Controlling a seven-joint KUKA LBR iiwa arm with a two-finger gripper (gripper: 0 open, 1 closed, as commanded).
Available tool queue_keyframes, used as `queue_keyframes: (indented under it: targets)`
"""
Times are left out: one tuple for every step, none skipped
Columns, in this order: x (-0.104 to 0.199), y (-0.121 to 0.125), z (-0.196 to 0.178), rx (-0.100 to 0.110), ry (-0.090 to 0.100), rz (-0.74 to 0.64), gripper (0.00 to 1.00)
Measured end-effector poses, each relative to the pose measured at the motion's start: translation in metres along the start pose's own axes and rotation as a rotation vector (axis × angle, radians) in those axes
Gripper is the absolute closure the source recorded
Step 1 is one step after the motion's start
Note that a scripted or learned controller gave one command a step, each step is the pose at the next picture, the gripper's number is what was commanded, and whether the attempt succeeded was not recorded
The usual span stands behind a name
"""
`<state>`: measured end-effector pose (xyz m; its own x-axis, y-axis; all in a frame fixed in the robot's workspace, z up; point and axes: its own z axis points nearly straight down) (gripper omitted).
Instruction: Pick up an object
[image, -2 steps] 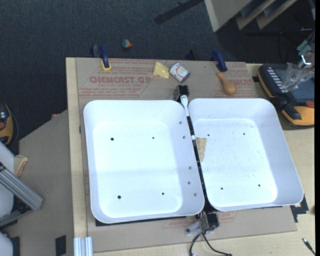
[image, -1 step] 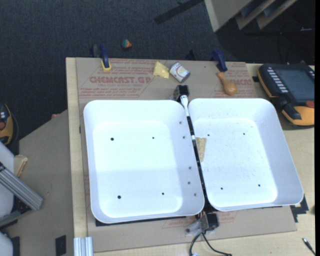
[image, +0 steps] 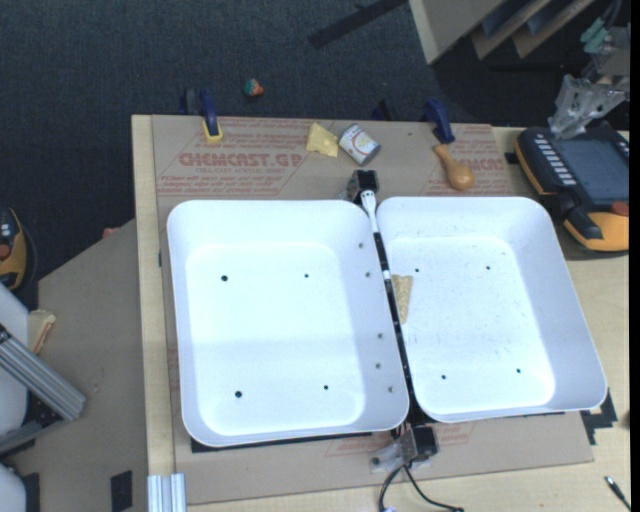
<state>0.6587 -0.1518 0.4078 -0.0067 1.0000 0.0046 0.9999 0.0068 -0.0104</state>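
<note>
Left bin (image: 200, 300): white, shallow
Right bin (image: 540, 300): tan wedge (image: 401, 296) by its left wall (near the divider)
Surface (image: 260, 160): yellow piece (image: 322, 140), small box (image: 359, 144)

A small tan object (image: 401, 295) lies in the right bin (image: 520, 300), at that bin's left edge, just beside the dark seam where the two bins meet. It is flat and pale brown, longer than wide, with its long side along the seam. It rests on the slope of the bin wall and not on the flat floor. What material it is made of, I cannot tell. It lies about halfway along the bin's left side.
</note>
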Motion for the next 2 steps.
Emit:
queue_keyframes:
  targets:
    - [-0.075, -0.03, -0.023, -0.016, -0.009, 0.011, 1.0]
    - [-0.04, -0.057, 0.119, 0.004, 0.001, 0.007, 1.0]
